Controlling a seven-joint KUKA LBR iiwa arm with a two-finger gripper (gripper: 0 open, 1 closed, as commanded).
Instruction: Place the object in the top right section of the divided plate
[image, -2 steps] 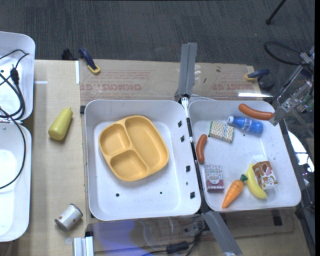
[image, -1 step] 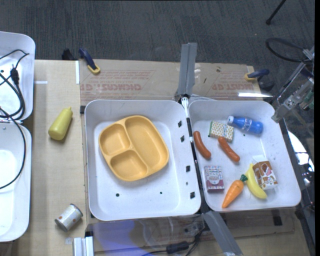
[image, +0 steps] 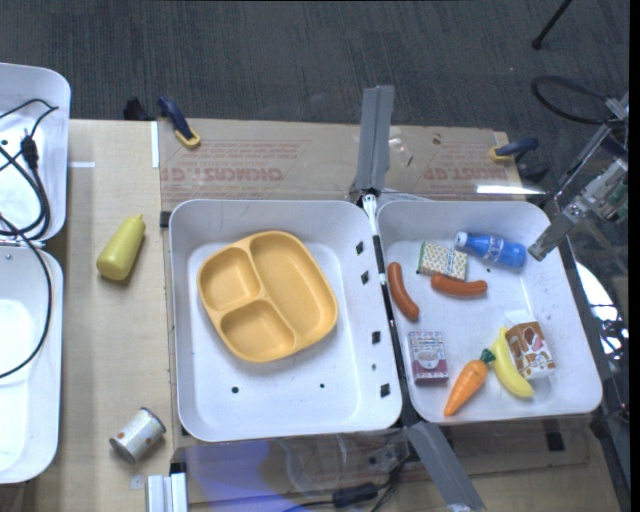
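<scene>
Yellow divided plate (image: 266, 296) sits in left bin (image: 190, 330), its sections bare. Toy foods lie in right bin (image: 560, 400): two sausages, carrot (image: 464, 386), banana, bottle. Tool (image: 548, 243) at right bin's far right edge; its state cannot be told.

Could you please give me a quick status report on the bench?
Gripper at right bin's far edge, near blue bottle. Divided plate in left bin, holding nothing.

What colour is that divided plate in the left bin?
Yellow-orange all over, plain, as the camera view shows: the divided plate in the left bin.
</scene>
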